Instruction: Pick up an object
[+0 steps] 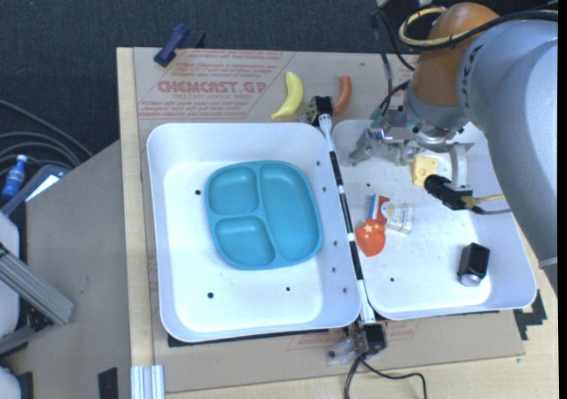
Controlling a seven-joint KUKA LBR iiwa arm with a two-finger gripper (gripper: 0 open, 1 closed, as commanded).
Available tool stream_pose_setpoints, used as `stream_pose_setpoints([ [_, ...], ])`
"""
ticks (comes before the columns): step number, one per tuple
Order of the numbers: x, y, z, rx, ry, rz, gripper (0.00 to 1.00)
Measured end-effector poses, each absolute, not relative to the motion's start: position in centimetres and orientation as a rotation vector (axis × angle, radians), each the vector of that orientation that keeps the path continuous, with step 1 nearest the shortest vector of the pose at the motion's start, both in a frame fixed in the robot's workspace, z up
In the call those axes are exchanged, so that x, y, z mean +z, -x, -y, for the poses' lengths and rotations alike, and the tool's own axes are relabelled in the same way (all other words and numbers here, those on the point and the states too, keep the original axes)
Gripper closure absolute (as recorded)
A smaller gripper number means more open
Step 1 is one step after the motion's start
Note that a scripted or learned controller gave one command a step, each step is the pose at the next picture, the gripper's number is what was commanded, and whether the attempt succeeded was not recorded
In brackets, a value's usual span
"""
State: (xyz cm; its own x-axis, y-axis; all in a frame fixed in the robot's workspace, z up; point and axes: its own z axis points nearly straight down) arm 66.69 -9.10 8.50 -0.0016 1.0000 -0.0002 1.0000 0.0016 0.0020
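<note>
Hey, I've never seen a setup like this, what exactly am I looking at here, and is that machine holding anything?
This is one picture from a camera fixed above a workbench, looking down at a slant. The big grey shape with the orange band is a robot arm, reaching in from the right. Its tool hangs over the far end of the right bin; I can't tell if it holds anything.

Two shallow white bins sit side by side. The left bin holds a blue divided plate. The right bin holds an orange spoon-like piece, a small clear item, a yellow piece and a small black block.

Behind the bins, on the board, lie a toy banana and an orange piece.
</note>
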Motion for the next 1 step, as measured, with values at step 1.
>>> stream_pose_setpoints([
  [1,9.55,-66.75,9.11,0.003,-2.216,-2.221,1.0],
])
